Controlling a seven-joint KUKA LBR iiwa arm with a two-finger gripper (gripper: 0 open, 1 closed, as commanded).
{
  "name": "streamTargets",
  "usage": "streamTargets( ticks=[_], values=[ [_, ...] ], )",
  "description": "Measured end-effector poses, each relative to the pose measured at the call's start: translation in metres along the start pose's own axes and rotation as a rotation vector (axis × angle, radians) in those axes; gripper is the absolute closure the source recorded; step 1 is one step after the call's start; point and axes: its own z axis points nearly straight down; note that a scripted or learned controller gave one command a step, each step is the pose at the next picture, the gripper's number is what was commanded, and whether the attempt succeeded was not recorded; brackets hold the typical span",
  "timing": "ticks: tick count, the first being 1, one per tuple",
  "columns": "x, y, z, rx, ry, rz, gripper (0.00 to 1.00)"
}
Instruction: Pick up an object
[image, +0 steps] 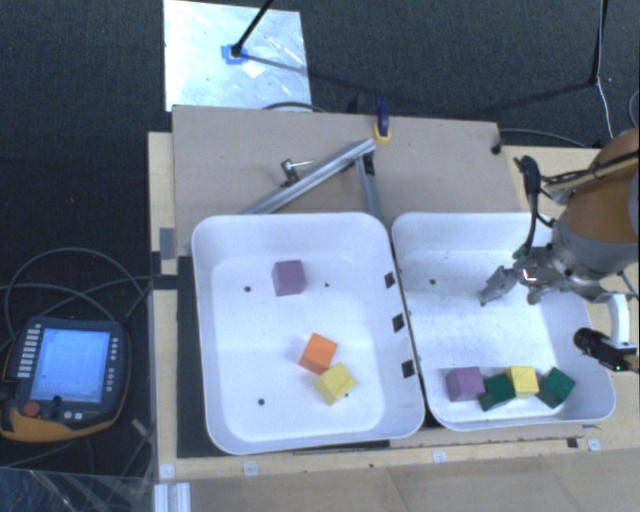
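Note:
My gripper (518, 288) hangs over the upper right part of the right bin (440, 235), its fingers spread open with nothing between them. Along that bin's front edge lie a purple cube (464, 382), a dark green block (495, 391), a yellow cube (523, 379) and a second green block (556, 385), all well below the gripper in the view. The left bin (225, 300) holds a purple cube (289, 277), an orange cube (318, 352) and a yellow cube (336, 383) touching it.
The arm's grey and orange wrist (600, 215) enters from the right. A metal bar (310, 178) lies on the brown board behind the bins. A teach pendant (65, 375) with cables sits on the floor at left.

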Motion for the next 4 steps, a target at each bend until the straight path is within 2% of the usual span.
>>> streamTargets(
  ticks=[1,2,4],
  values=[
    [0.0,0.0,0.052,0.0,0.0,0.0,0.0],
    [0.0,0.002,0.038,-0.008,-0.002,-0.002,1.0],
    [-0.01,0.005,-0.081,-0.013,-0.004,-0.003,1.0]
  ],
)
